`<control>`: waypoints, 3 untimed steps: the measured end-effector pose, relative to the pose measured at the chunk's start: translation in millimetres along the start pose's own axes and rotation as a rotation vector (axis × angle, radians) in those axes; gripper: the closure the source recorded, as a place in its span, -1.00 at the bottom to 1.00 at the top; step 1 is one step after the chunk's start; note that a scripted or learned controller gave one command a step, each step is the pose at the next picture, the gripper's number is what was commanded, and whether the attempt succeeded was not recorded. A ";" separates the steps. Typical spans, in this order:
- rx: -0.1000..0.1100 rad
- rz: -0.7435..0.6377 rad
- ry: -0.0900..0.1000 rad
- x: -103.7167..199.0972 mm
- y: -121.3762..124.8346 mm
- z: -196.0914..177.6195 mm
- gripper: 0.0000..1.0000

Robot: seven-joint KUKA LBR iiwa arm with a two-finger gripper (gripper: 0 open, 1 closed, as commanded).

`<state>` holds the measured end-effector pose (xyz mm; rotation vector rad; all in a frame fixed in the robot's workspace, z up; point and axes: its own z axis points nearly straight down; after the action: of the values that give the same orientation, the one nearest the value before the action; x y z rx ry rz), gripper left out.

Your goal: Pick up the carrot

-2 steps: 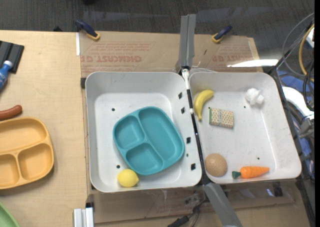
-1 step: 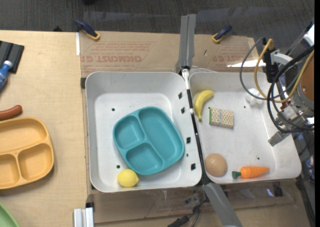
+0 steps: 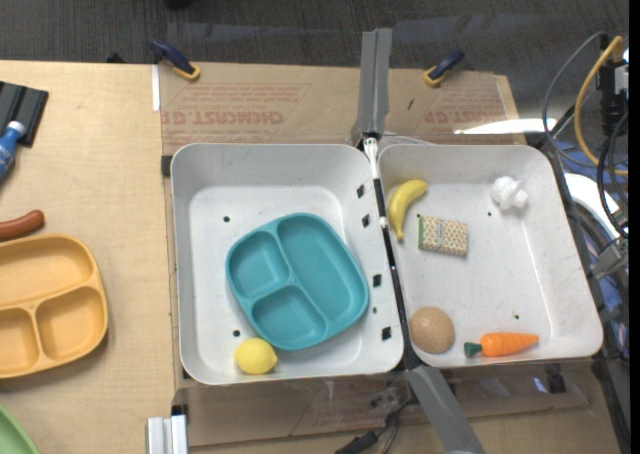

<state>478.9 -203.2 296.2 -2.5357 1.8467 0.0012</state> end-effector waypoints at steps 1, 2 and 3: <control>-0.004 -0.697 -0.005 -37.2 -10.5 82.4 1.00; -0.002 -1.054 -0.004 -69.2 -51.5 107.1 1.00; 0.000 -1.011 -0.002 -35.9 -32.6 59.7 1.00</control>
<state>499.1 -158.8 236.7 -3.1117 0.3883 -0.0004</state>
